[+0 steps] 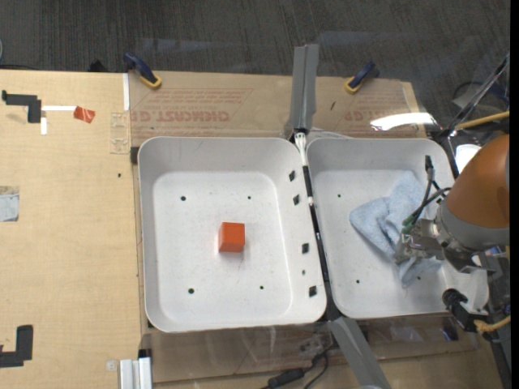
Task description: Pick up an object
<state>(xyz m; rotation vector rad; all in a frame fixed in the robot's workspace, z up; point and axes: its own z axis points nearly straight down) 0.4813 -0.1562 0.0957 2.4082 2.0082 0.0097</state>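
A small orange-red cube [232,237] sits near the middle of the left bin [162,217]. A crumpled light-blue cloth [389,213] lies in the right bin [340,290], toward its right side. My gripper [408,250] is low in the right bin at the cloth's lower right edge, with the cloth bunched up against it. The arm's orange band and grey wrist cover the bin's right rim and part of the cloth. I cannot make out how the gripper stands on the cloth.
A grey divider strip [304,87] runs between the two bins. Brown cardboard [219,108] lies behind them, held by two clamps. A wooden bench top [65,233] stretches to the left, with a small red block [83,114] on it.
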